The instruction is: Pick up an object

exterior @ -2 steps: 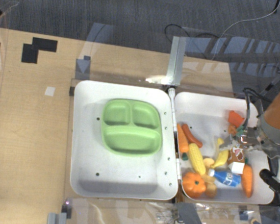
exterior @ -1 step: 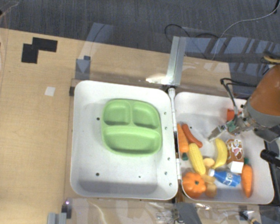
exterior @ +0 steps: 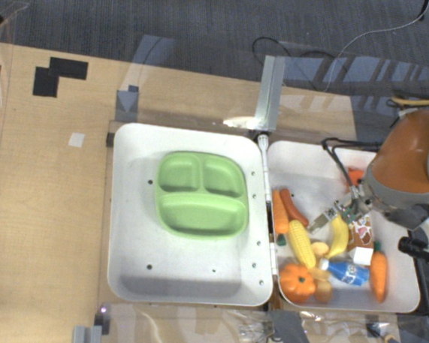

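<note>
Wooden bench (exterior: 39,188); two white bins (exterior: 127,219); grey carpet (exterior: 177,12)

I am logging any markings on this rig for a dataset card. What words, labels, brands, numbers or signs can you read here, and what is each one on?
"KU": large pale letters on the arm's grey casing at the right edge, cut off by the frame.
Blue and white packet in the right bin: has printing, too small and blurred to read.
Brown packet beside the banana: printing too blurred to read.
Green divided plate in the left bin: no text.
</note>
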Robot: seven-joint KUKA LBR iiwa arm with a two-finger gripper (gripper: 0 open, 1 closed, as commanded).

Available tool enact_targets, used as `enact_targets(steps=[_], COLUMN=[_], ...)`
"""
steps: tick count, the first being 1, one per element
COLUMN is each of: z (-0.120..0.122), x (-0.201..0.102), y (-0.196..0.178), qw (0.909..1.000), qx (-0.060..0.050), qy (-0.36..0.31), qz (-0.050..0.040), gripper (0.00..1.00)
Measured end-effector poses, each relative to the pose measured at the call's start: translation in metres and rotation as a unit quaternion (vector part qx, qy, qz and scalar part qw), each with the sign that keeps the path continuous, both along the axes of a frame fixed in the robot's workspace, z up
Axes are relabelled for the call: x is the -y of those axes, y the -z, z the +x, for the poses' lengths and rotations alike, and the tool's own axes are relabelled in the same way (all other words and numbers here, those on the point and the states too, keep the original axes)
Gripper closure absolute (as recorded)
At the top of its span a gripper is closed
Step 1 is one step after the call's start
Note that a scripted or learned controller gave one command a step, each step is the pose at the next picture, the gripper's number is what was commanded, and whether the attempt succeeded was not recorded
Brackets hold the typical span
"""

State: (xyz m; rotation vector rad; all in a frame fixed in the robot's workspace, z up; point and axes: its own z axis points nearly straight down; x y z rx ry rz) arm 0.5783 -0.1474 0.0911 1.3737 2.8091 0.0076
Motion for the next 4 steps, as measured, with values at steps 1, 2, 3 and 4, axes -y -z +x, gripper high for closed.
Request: enact_targets(steps=[1,2,3,4], z=[0.022,0.037,-0.005,0.001], x=[-0.054,-0.073,0.005,0.045], y=[0.000,-0.096,-0.125,-0.014], qw=[0.9841,0.9986,0.9998,0.9994], qx=[0.000,-0.004,-0.004,-0.005], qy=[0.177,0.053,0.021,0.035], qz=[0.0030,0.0015,0.0003,0.0008], gripper=[0.00,0.00,0.00,0.00])
